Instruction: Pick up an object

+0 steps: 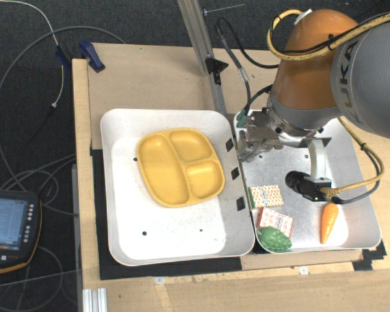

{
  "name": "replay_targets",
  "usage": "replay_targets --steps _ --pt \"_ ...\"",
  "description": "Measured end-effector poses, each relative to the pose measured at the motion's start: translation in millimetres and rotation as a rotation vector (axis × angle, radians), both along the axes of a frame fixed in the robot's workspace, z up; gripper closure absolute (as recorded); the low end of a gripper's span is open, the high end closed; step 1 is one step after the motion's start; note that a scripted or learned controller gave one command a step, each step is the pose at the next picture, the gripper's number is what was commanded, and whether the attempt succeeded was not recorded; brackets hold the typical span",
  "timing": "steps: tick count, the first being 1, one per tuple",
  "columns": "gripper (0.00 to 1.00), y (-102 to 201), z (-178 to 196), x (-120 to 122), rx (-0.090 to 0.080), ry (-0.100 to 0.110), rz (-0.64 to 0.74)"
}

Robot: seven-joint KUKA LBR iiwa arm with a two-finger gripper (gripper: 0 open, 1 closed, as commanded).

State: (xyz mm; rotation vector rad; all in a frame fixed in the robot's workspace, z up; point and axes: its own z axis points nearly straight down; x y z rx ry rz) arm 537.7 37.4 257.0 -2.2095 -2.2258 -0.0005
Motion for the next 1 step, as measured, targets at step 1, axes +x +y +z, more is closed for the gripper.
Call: replay_targets --steps 1 --pt "1.0 57.2 -1.8 -11.6 -0.001 0.0 0.0"
